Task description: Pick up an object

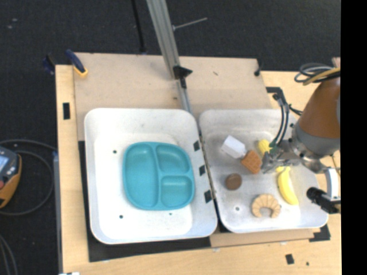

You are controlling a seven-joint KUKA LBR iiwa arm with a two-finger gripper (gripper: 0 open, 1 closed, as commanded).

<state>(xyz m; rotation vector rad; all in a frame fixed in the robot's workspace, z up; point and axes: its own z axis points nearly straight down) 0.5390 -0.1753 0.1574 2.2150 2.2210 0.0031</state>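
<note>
The right bin (235,119) holds several small objects. A white block (232,146) lies near its middle, with an orange-brown cube (251,162) just right of it. Below them sit a brown round piece (233,181) and a croissant (266,205). A banana (287,187) lies along the right side, and a small yellow item (264,146) shows partly behind the tool. My gripper (270,160) hangs low in this bin, right beside the orange-brown cube and above the banana's top end. Nothing is visibly lifted.
The left bin (97,125) carries a teal divided plate (159,175). An aluminium post (163,27) rises slantwise from the bench behind the bins' shared edge. Cables (282,122) trail off the wrist over the right bin's far corner.
</note>
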